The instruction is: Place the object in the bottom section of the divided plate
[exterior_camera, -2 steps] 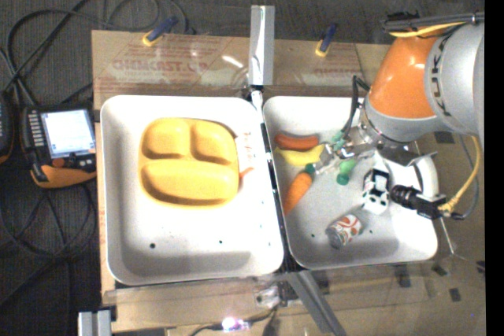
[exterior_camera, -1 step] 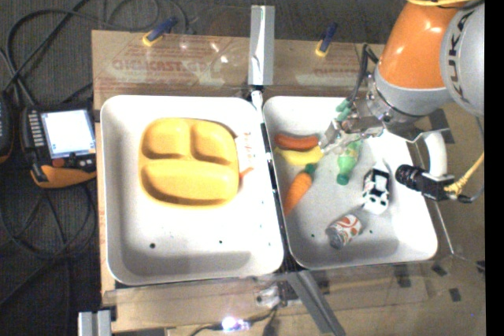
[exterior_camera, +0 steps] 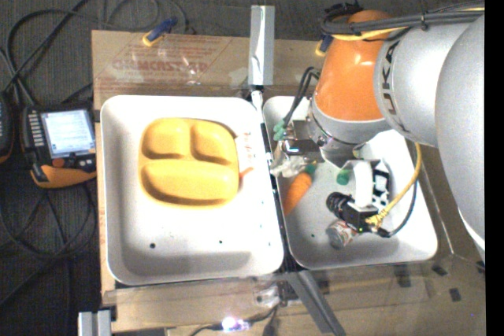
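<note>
I see the claw (exterior_camera: 293,163) low in the right bin (exterior_camera: 409,248), just above a carrot (exterior_camera: 296,191). I cannot tell its state. The yellow plate (exterior_camera: 190,161) sits in the left bin (exterior_camera: 130,248).

The big grey arm (exterior_camera: 441,67) has dark letters on its side, near the orange band (exterior_camera: 354,83). They look like a "K" and a "U", the start of a name, but the rest is hidden by the curve of the arm.

The brown cardboard sheet (exterior_camera: 169,63) behind the left bin has faded red letters printed on it. They are too blurry to read.

The small handheld screen (exterior_camera: 64,131) on the floor at the left glows, but its words are too tiny to make out.
</note>
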Tool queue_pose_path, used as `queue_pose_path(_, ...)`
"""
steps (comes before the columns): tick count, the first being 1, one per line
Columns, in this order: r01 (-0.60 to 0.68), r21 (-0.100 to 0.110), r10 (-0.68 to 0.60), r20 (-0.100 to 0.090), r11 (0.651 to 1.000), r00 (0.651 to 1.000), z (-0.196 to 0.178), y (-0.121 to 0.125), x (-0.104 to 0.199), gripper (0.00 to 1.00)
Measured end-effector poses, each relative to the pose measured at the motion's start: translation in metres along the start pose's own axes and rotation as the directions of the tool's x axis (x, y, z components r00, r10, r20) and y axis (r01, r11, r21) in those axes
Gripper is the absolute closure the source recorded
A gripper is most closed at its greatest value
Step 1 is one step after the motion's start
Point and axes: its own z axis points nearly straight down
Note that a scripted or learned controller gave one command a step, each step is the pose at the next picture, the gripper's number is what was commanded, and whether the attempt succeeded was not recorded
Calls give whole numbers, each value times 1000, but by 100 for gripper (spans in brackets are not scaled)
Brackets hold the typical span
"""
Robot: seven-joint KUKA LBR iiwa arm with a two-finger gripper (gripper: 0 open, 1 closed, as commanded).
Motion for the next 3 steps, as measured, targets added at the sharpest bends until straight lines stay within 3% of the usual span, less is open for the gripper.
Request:
queue_pose_path(1, -210, 0, 210, 1, 978, 978, 1, -11, 61, 100)
queue_pose_path(2, -184, 4, 184, 1, 983, 983, 129, -41, 98, 100)
queue_pose_path(3, 291, -7, -291, -3, 957, 957, 140, -29, 87, 100)
